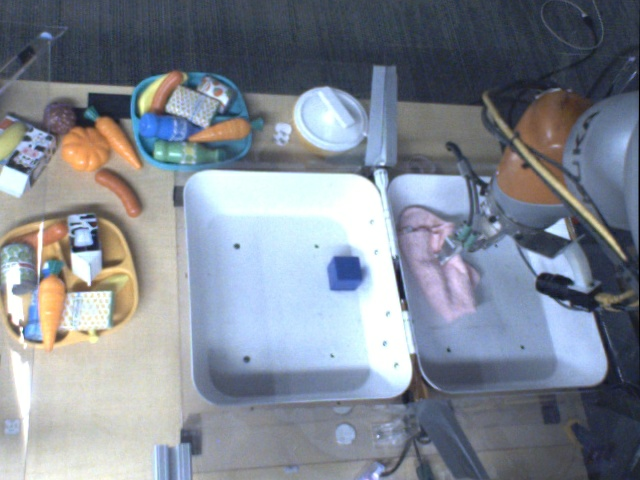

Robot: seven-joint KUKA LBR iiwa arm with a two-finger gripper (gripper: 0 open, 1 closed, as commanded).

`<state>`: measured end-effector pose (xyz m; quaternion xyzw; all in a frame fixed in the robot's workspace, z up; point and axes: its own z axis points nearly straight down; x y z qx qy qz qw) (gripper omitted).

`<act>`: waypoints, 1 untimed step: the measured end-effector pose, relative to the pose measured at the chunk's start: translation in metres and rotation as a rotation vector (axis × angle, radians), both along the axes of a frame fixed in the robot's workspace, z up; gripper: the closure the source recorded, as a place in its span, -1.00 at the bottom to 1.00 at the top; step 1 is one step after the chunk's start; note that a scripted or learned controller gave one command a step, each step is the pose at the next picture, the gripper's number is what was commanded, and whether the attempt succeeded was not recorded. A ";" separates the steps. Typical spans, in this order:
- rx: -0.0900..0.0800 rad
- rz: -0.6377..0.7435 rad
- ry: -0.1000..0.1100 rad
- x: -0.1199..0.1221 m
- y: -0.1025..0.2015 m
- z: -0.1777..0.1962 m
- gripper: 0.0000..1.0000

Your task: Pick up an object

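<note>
The step in hand looks like the approach for a grasp: the grey arm with the orange band (535, 158) reaches in over the right shallow white bin (520, 363), and its pincer (462, 238) is low over the crumpled pink cloth (440, 268) that lies in the half of this bin nearest to the left bin. The tip of the pincer seems to touch the upper right edge of the cloth, or to be just above it; how wide the pincer stands I cannot tell, because the tip is small and dark against the fabric, and I do not see cloth clearly between its parts. So I judge that nothing is lifted yet. The small blue cube (345, 272) rests alone near the middle of the left shallow white bin (230, 368), well apart from the pincer, and it is the other possible thing to pick. If the cloth is the target, the next move calls for closing on a fold of fabric and then rising straight. A soft cloth may slip out, so the grip should take a thick fold, not a thin edge.
</note>
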<state>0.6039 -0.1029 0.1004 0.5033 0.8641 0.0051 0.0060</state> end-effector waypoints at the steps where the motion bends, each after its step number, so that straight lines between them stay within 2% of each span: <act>1: -0.002 -0.148 0.016 0.054 0.040 0.082 1.00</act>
